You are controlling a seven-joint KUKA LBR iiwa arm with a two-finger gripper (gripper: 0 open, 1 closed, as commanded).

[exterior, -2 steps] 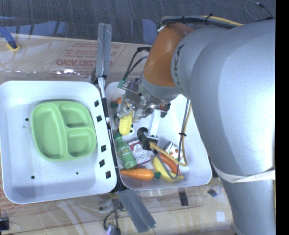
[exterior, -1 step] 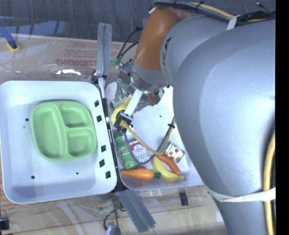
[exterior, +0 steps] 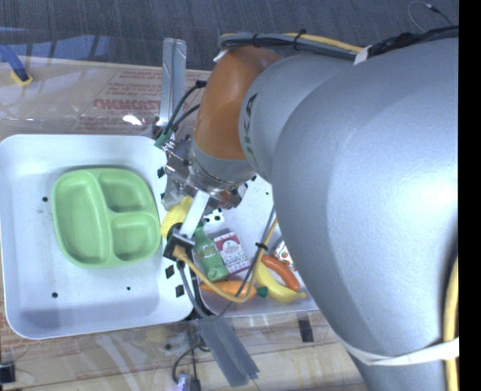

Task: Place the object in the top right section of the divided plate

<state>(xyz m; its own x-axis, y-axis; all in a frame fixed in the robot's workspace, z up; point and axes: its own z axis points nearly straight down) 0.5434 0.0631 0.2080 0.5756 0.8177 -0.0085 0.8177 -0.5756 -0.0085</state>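
A light green divided plate (exterior: 106, 215) with three sections lies in the left white bin (exterior: 28, 300), and nothing rests on it. My gripper (exterior: 175, 192) hangs over the wall between the two bins, just right of the plate's right edge. A yellow corn-like piece (exterior: 172, 217) shows right below the gripper at the left end of the right bin; whether the gripper has it I cannot tell. The arm's grey body and orange band cover most of the right bin.
In the visible strip of the right bin (exterior: 260, 198) lie a green carton (exterior: 211, 259), a red-and-white box (exterior: 233, 252), an orange carrot-like piece (exterior: 279, 272) and a yellow banana (exterior: 279, 292). A clear plastic sheet (exterior: 77, 96) lies behind the bins.
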